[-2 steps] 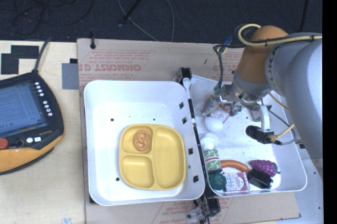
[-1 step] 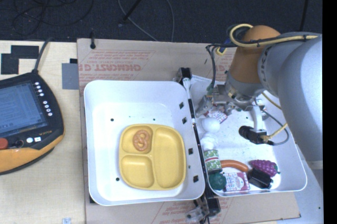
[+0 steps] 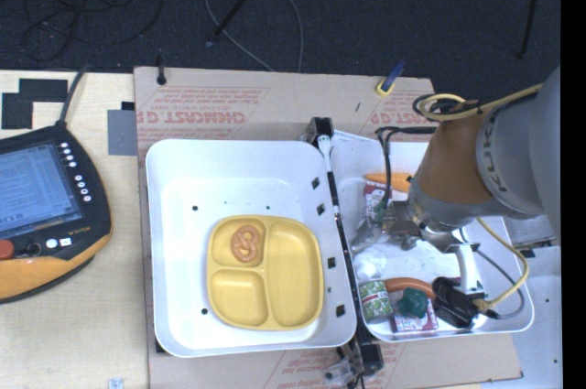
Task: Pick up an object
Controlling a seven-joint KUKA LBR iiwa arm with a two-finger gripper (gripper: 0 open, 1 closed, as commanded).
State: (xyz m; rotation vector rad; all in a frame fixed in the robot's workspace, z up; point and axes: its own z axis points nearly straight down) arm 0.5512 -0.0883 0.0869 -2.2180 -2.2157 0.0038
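My gripper (image 3: 380,227) reaches down into the right bin (image 3: 513,320) near its left wall, and the wrist above hides its fingers. Around it lie several small things: a red and white packet (image 3: 375,192) with an orange piece (image 3: 397,181) beside it, a green box (image 3: 374,298), an orange carrot-like piece (image 3: 409,285) and a green and red item (image 3: 414,308). A crumpled clear wrapper (image 3: 370,264) lies just below the gripper.
The left bin (image 3: 174,195) holds a yellow divided plate (image 3: 265,273) with a small pretzel-shaped piece (image 3: 246,243) in its top-left section. A teach pendant (image 3: 41,204) lies on the bench at the far left. Cardboard lies under both bins.
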